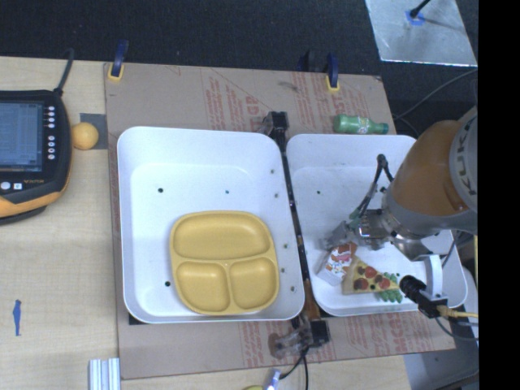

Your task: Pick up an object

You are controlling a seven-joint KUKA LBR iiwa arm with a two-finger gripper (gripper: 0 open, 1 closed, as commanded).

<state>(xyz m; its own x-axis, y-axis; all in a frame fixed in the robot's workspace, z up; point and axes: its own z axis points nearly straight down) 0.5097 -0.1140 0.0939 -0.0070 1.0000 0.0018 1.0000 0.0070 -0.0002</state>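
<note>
White plastic formed the two shallow bins, and you can take the right bin (325, 165) as your landmark for everything else. Inside it, toward its near-left corner, the gripper (341, 240) was lowered over a small cluster of toys. You could see its grey fingers (335, 238) reaching down and to the left from the arm (431, 181), whose orange band sat over the bin's right half. Just below the fingertips lay a small white and red packet-like object (339, 261), and just beside that, further toward the bin's near wall, a toy pizza slice (370, 280) with red and green toppings. The view was too blurred here for you to judge whether the fingers touched the packet, or whether they were spread or closed; nothing was plainly seen between them, so I cannot tell the hand's state.

Touching the right bin along its left wall was the left bin (146, 157), which held a yellow divided tray (225, 261) in its near half. Beyond the right bin's far wall, on the cardboard sheet (236, 96), a green toy bottle (359, 124) lay on its side. Well to the left of both bins you had the teach pendant (31, 153) with an orange ball (84, 135) beside it.
</note>
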